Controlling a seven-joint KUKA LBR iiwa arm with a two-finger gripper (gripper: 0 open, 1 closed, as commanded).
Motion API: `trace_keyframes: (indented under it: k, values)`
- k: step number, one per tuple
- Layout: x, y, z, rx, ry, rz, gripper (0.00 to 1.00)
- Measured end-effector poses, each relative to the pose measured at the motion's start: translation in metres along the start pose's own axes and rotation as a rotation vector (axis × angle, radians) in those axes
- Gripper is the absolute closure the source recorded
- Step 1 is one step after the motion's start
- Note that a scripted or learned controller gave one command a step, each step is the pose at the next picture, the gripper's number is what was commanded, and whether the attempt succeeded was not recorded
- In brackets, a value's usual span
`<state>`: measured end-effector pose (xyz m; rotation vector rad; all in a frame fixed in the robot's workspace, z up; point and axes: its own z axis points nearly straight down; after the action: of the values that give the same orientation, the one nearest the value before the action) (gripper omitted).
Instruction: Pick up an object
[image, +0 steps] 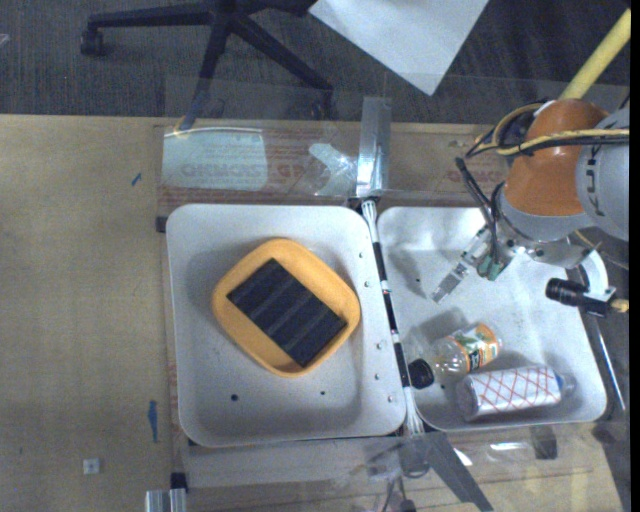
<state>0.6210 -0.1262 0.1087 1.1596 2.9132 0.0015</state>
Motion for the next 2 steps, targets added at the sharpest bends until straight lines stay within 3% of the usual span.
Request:
trace_keyframes:
  k: [1, 2]
  values:
    - [0.055, -0.061, 0.019, -0.002, -0.001, 0.008, 0.0]
    - [0.053, -0.061, 0.008, -0.007, -0.006, 0.011, 1.0]
